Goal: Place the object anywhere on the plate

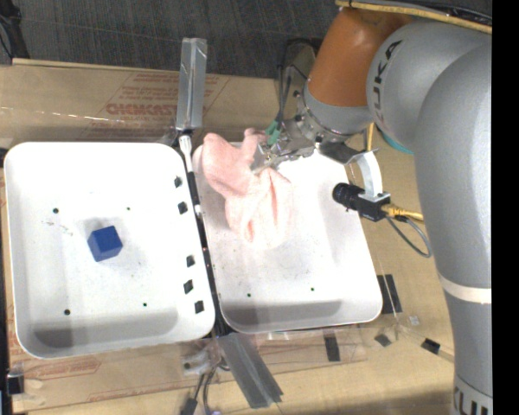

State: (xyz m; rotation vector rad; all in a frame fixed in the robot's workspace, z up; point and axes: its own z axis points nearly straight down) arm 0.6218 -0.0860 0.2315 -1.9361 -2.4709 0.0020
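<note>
Arm (415, 102) reaches in over right bin (346, 275), gripper (272, 156) low at bin's far edge. Task early, by my judgement: no plate discernible, so placement not done.

Pink cloth (246, 188) lies in right bin, directly under and just beside gripper, spreading away toward bin's middle and its left wall. Fingertips meet top fold of cloth; whether cloth is pinched between them, cannot tell.

Cloth: soft, crumpled, pale pink, bunched in loose folds.

Blue cube (105, 242) well apart, in left bin (35, 171).
</note>
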